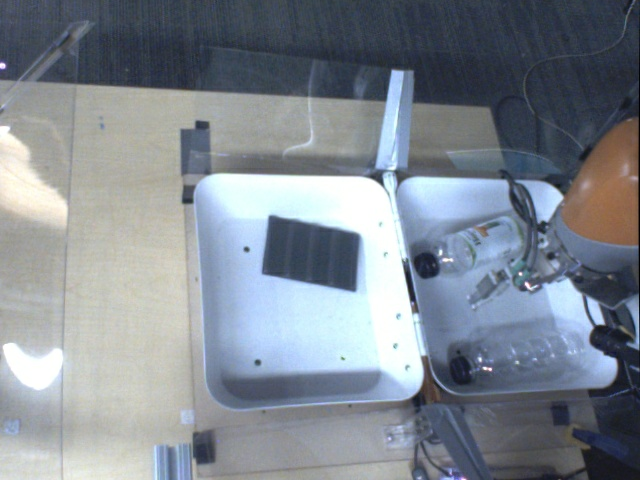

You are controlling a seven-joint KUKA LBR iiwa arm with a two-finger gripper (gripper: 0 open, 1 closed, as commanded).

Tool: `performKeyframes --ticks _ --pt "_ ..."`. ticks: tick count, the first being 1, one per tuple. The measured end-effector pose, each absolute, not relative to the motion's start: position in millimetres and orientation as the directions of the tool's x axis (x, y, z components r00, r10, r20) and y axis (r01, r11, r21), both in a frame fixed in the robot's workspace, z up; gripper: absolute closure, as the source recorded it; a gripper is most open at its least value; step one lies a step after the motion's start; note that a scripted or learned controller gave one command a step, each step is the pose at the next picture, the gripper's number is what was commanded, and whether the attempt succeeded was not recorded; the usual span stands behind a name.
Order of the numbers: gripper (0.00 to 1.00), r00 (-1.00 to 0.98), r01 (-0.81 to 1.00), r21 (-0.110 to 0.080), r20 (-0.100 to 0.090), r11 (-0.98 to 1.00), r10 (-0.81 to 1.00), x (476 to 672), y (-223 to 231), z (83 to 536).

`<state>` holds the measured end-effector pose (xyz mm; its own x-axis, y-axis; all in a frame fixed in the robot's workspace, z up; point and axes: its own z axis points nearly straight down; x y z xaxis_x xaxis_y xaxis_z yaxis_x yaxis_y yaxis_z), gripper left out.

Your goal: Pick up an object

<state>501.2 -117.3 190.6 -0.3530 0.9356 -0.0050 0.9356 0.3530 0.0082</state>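
**Fingers spread over the right bin, nothing between them**

Spread slightly apart, the gripper [497, 284] hangs low in the right bin [440, 368], its two thin fingers pointing toward the bin's middle. From where I stand nothing sits between them; they hover just below one clear bottle and do not plainly touch it.

I count two clear plastic bottles, both lying on their sides with black caps toward the divider. The upper bottle [468, 247], with a label, lies tilted just above the fingers. The lower bottle [515, 356] lies along the near wall, apart from the gripper. The left bin [215, 298] holds one thing, a dark ribbed rectangular pad [311, 253], flat on the floor toward the far side.

Both white bins sit side by side on a pale wooden bench [110, 298] with clear panels standing around it. Beyond the bench is dark grey carpet [300, 8]. The arm's orange band [610, 183] shows at the right.
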Motion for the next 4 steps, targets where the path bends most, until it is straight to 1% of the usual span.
performKeyframes --ticks 1,2,3,4 --pt "0.00 -0.344 0.939 0.004 -0.002 0.344 0.939 564.3 -128.4 141.5" --pt "0.00 -0.423 0.905 -0.045 0.023 0.423 0.906 619.7 -142.8 92.2" --pt "0.00 -0.338 0.936 -0.081 0.083 0.344 0.938 638.6 -167.7 92.5" --pt "0.00 -0.367 0.921 -0.105 0.080 0.374 0.927 644.9 -165.8 92.0"
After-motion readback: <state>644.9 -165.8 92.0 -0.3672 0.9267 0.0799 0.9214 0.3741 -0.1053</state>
